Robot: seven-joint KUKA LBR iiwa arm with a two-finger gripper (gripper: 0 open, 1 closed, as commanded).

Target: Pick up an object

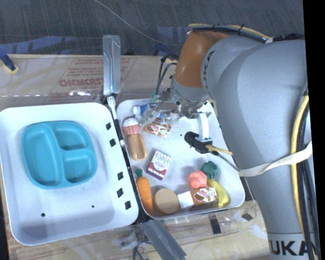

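While the gripper point(160, 111) was lowered at the far end of the right bin point(227, 166), its fingers' state couldn't be told, nor whether anything was held. A small snack packet point(157, 127) was seen directly below it, long axis approx. across the bin, just beside the upright-lying bottle point(134, 140).

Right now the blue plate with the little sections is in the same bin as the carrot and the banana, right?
Not quite. In the camera view the blue plate lies in the left bin; the carrot and banana are in the right bin.
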